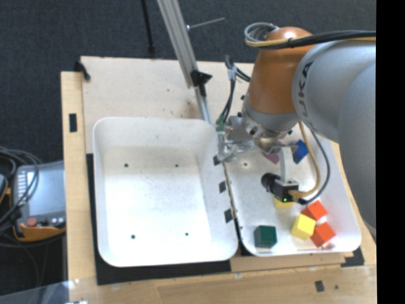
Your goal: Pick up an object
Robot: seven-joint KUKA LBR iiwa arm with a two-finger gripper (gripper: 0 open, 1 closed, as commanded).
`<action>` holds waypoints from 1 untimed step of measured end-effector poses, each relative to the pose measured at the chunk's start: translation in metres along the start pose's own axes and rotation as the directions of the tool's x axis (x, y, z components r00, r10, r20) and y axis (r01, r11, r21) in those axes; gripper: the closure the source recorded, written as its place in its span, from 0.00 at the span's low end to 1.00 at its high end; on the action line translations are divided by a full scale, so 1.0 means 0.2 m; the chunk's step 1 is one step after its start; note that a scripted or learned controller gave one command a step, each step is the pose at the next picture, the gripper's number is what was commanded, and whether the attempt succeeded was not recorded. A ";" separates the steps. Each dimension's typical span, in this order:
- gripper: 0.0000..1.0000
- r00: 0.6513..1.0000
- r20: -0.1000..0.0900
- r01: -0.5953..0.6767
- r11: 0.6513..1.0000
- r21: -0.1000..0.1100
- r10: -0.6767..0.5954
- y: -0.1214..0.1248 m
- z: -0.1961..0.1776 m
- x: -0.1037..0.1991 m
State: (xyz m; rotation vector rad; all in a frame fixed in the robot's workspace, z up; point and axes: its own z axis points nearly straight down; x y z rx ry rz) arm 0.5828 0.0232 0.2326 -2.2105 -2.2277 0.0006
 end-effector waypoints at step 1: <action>1.00 1.000 0.000 -0.001 1.000 0.001 0.001 -0.06 -0.01 0.20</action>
